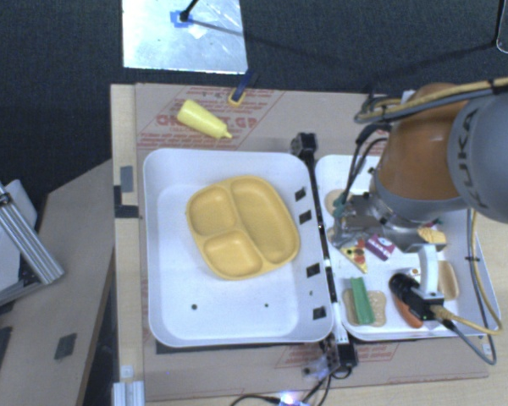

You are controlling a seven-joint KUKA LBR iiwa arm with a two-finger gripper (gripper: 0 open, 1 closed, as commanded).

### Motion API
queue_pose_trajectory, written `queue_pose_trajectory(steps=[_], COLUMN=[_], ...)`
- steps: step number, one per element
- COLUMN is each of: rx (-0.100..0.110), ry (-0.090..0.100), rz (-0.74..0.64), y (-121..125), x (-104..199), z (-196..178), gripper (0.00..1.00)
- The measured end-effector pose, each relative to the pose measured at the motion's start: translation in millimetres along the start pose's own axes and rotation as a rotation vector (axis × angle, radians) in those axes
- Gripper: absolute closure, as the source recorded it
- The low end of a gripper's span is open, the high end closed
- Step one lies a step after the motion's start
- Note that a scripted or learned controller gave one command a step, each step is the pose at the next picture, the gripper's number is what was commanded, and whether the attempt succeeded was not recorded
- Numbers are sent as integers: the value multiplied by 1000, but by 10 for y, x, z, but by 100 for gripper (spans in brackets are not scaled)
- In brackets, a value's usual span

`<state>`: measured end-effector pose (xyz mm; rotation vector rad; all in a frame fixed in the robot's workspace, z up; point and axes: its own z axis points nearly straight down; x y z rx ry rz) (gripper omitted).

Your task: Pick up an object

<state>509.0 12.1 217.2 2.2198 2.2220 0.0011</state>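
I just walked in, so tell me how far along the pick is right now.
Done: the arm has reached over the right bin. In hand: the gripper sits low among the small toys near the pizza slice; nothing is visibly held. Left: grasp and lift. The yellow tray lies in the left bin.

You can read "KUKA" on the grey arm [483,155]. The red print on the cardboard [262,108] is too blurry.

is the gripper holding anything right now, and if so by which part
Cannot tell. The gripper sits low among small items in the right bin, nothing visibly between its fingers.
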Motion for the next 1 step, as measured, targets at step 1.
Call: queue_pose_trajectory(steps=[1], rx=[-2], ry=[1], rz=[-5], y=[-8], x=[146], z=[-152], gripper=[100])
